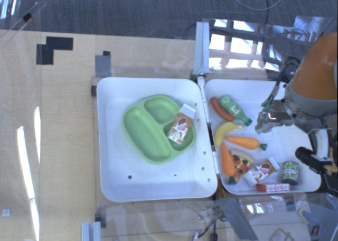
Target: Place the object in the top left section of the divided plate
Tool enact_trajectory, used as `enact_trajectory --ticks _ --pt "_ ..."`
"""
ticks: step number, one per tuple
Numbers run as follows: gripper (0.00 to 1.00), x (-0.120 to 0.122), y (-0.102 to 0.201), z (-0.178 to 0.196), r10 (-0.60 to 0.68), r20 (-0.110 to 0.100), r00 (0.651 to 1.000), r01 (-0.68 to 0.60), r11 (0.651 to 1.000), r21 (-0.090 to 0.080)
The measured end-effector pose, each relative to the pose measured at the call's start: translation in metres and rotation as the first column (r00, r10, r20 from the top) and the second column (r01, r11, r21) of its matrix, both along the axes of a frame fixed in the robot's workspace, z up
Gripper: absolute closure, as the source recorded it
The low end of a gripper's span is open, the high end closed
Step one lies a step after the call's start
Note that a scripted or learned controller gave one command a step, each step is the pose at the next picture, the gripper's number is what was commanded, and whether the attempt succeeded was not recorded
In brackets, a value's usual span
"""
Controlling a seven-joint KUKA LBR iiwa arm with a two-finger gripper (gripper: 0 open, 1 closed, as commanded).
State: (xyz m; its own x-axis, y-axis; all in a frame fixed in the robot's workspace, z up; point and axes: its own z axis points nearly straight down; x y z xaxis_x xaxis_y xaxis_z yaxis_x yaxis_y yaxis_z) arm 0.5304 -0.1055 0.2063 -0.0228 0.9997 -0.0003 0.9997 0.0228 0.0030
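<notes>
**Carton lies in wrong section of plate**

Carton (180,127) rests tilted in the green divided plate (140,137), in its lower right section and overlapping the rim. The gripper (265,121) hovers over the right bin (306,182); whether it is open cannot be told. A regrasp may slip on the slanted carton.

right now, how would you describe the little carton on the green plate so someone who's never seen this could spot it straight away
Start at the left white bin, which holds a green divided plate. On the plate's right side, in the small lower-right section, a small carton lies tilted with its white top resting over the rim. It is the one thing on the plate, and its brown and red printed face stands out against the green.
</notes>
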Motion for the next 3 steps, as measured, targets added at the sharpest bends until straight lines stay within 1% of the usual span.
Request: enact_trajectory --ticks 1,2,3 --pt "1.00 -0.011 0.010 -0.070 -0.030 0.000 1.000 0.030 1.000 0.001" --pt "1.00 0.021 0.062 0.072 -0.029 0.004 1.000 0.029 1.000 0.001" --pt "1.00 -0.027 0.027 0.003 -0.105 -0.001 0.994 0.105 0.994 0.000"
